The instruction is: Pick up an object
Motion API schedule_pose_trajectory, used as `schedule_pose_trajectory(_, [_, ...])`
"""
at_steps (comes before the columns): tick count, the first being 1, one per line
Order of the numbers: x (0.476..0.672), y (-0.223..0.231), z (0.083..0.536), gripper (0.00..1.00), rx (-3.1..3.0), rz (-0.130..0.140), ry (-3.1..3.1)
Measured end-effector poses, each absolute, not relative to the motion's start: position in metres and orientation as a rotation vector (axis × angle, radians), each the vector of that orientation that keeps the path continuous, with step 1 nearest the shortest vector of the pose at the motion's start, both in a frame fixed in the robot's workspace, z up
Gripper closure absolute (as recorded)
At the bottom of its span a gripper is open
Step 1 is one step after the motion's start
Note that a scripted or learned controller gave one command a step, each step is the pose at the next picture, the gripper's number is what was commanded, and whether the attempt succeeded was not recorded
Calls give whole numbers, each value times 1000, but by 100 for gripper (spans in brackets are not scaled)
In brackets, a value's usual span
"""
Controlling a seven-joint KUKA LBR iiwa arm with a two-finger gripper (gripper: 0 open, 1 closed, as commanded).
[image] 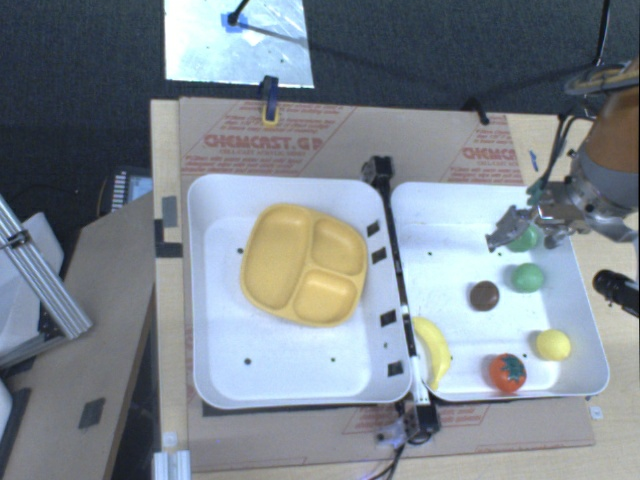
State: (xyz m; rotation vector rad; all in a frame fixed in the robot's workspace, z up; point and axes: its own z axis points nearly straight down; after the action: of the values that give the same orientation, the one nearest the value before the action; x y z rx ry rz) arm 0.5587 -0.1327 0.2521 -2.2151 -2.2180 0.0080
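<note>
My gripper [508, 231] hangs over the back right part of the right bin [440, 218], reaching in from the right. A small green object [524, 240] shows right beside and partly under it; whether they touch is unclear. A green ball [529, 277] lies just below that. A brown ball [484, 295] sits near the bin's middle. Along the front lie a banana [433, 349], a red tomato-like fruit [507, 371] and a yellow lemon [552, 344].
The left bin [215, 368] holds a yellow divided plate [303, 263]. A black divider [392, 268] with clips runs between the bins. The arm's grey body and orange band [612, 138] stand at the right edge.
</note>
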Motion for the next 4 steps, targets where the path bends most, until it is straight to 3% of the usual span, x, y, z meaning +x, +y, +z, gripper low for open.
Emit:
schedule_pose_trajectory(1, [561,-133,257,0,-2218,-1,-2226])
schedule_pose_trajectory(4, [569,-123,93,0,-2219,3,-2219])
